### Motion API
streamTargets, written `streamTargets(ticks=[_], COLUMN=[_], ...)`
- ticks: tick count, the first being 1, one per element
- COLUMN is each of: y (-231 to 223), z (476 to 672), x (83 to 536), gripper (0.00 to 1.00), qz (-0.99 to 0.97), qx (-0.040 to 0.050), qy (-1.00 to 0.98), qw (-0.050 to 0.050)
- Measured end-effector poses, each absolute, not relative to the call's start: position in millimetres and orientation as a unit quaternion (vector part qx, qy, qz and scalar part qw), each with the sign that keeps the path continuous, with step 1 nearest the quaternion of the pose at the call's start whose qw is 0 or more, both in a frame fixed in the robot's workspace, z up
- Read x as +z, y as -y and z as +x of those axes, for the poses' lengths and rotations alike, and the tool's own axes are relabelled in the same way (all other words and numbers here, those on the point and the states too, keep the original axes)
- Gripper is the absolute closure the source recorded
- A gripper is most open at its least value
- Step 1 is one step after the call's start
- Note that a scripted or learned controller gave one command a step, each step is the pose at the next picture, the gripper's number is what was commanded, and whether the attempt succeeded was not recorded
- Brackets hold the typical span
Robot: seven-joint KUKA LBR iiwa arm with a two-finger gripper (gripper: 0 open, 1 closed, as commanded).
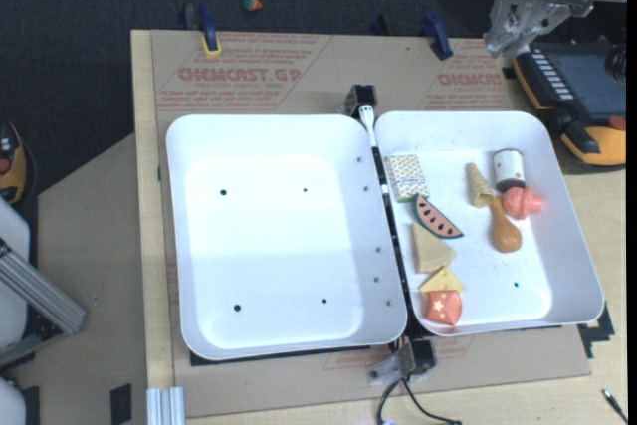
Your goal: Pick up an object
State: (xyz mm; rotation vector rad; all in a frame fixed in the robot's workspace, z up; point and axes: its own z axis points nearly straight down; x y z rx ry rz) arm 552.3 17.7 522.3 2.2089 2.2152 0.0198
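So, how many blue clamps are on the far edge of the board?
2: one clamp near the far left corner, the other clamp toward the far right, both above the bins. Others may be hidden.

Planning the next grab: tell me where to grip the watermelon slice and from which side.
Grip the watermelon slice across its narrow width at mid-length, coming straight down from above. It lies flat and long in the right bin, clear of the patterned block, though the cheese wedge sits close below it.

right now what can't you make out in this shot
- Gripper, camera view: blurred near the top edge, finger state unreadable.
- Arm: cut off by the top right corner.
- Small cylinder in the right bin: too small to identify.
- Speck on the carpet: too small to name.
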Motion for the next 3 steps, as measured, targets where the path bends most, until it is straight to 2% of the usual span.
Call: streamTargets(ticks=[1,2,3], y=[-102.6,-124.8,-96.2], z=[516.2,499.4,478.1], x=[385.5,525.5,483.7], gripper=[1.00,1.00,1.00], qz=[0.704,0.705,0.708], qx=[-0.0053,0.0080,-0.0021], qy=[-0.710,-0.709,-0.706], qw=[-0.005,0.004,-0.001])
